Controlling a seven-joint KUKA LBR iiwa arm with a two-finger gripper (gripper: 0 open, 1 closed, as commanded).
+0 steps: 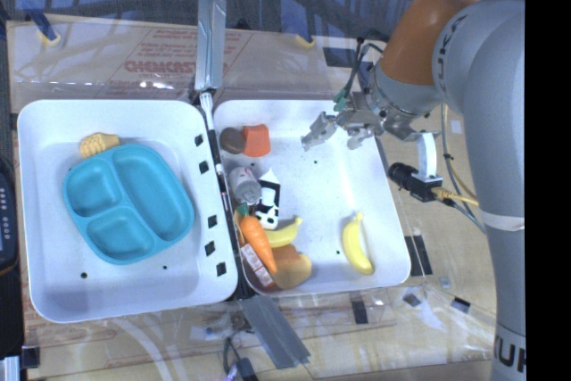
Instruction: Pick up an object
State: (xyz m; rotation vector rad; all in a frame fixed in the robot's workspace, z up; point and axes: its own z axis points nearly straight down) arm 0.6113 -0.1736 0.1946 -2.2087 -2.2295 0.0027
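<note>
One gripper (pixel 323 132) hovers over the right bin (pixel 385 219), fingers seemingly apart, holding nothing.

Yellow banana (pixel 357 245) flat, right bin's front-right, apart from others

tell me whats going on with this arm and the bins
The grey arm reaches in from the right, its gripper over the upper part of the right bin, holding nothing. A banana lies alone below it; a carrot and other items crowd the left wall. The left bin holds a blue tray.
</note>
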